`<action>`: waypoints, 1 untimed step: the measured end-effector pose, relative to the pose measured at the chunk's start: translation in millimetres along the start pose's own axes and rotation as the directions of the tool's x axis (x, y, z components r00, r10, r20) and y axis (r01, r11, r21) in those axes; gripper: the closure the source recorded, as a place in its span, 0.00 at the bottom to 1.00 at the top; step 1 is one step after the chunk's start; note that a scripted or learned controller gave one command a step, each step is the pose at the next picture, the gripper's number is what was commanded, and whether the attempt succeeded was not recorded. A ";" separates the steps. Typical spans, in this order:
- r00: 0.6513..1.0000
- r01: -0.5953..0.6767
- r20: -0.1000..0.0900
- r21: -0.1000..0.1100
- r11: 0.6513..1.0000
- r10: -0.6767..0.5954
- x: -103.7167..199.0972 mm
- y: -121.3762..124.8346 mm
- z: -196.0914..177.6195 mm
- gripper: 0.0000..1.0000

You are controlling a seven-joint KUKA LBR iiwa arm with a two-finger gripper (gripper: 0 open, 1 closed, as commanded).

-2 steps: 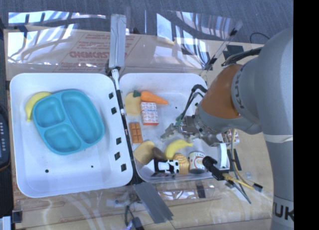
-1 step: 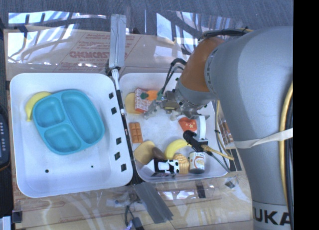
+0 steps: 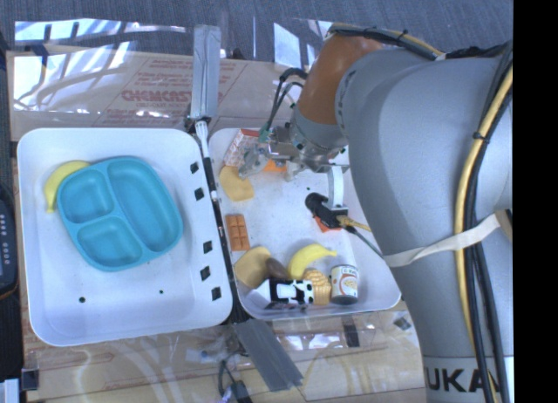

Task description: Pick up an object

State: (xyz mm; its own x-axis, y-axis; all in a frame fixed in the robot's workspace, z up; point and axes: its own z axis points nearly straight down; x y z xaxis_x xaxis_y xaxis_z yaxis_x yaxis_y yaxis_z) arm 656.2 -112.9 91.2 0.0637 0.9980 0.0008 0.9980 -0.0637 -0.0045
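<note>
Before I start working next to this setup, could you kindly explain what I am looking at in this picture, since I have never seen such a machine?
This is one picture from a camera fixed above a bench, looking down at a slant. The big grey shape with an orange band is a robot arm reaching in from the right. Its hand is low over the far end of the right bin, but I cannot tell whether it is open or shut, or whether it holds anything.

The bench bears two shallow white bins. The left bin holds a blue divided plate with a yellow banana beside it. The right bin holds small items: a toy cow, a small can, another banana, a brown block and a few more pieces.

The arm's job is to pick up one object.
</note>
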 end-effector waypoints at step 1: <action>1.000 0.001 0.000 0.000 1.000 -0.001 0.3 0.1 -0.2 0.00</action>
State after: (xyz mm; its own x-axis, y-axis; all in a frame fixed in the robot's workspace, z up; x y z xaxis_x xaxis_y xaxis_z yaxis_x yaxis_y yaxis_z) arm 656.3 -112.5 91.4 0.0625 0.9980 0.0003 0.9980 -0.0625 -0.0048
